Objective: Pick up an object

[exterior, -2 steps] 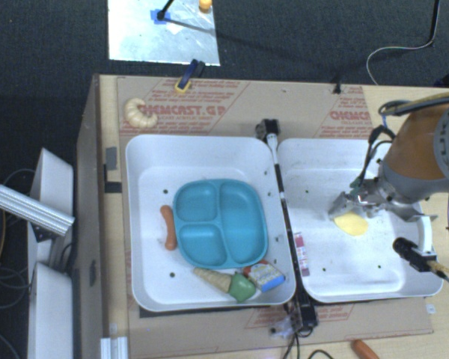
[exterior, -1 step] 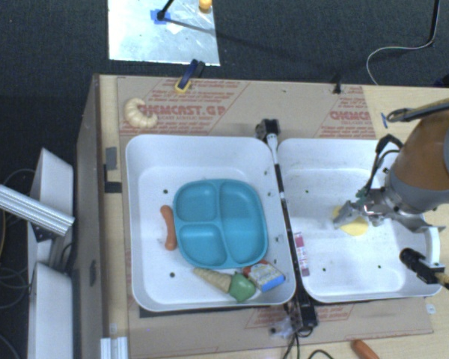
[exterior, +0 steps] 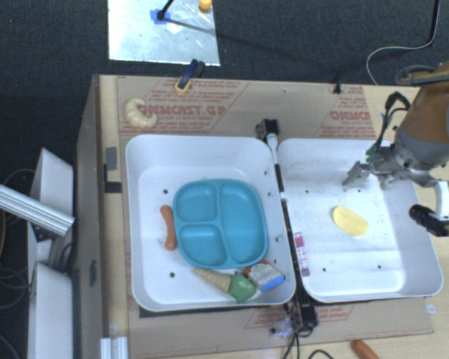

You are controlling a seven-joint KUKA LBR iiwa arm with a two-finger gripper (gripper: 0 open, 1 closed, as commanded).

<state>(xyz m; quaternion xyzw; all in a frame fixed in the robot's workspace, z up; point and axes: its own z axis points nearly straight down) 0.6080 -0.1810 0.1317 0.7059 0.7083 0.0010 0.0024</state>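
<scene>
While your gripper (exterior: 357,176) hangs over the right bin (exterior: 314,268) near its far edge, fingers spread and holding nothing, the yellow piece (exterior: 349,221) lies just nearer on open floor. The cardboard reads "CHEMCAST". In the left bin (exterior: 146,275), a blue divided plate (exterior: 219,224) crowds an orange sausage (exterior: 168,226), a cone (exterior: 213,278) and a green block (exterior: 242,288).

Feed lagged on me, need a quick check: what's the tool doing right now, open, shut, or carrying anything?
Tool: fingers look spread open, nothing between them; it sits over the right bin, apart from the yellow piece.
</scene>
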